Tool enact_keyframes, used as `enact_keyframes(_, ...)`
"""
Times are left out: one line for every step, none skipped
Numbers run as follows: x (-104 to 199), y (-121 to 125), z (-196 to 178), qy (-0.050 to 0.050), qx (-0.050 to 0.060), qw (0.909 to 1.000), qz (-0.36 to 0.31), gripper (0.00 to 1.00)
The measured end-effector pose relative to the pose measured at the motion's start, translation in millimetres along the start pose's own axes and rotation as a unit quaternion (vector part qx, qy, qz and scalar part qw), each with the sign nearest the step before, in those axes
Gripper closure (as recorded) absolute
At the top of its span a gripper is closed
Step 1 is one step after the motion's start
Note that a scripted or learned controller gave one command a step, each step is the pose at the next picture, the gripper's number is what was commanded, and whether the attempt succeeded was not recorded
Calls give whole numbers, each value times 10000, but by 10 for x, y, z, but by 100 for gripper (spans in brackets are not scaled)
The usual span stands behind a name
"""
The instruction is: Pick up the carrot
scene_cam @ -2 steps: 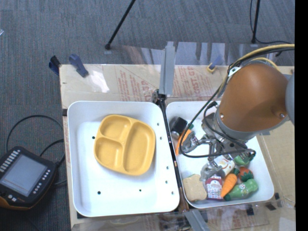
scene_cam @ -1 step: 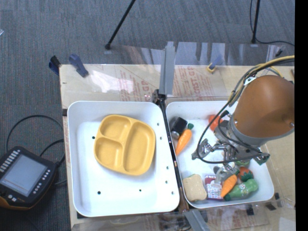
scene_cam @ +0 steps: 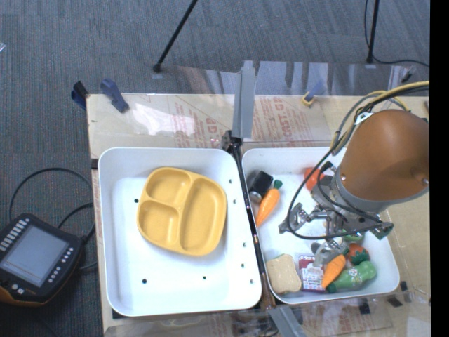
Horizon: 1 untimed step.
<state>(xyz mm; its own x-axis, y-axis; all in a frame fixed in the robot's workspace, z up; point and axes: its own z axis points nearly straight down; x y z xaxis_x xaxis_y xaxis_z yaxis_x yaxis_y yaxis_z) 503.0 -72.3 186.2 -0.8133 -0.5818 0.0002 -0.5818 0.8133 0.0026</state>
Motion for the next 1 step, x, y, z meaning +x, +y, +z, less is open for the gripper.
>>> enact_keyframes(224, -423, -12, -12, -1, 9867, -1625, 0)
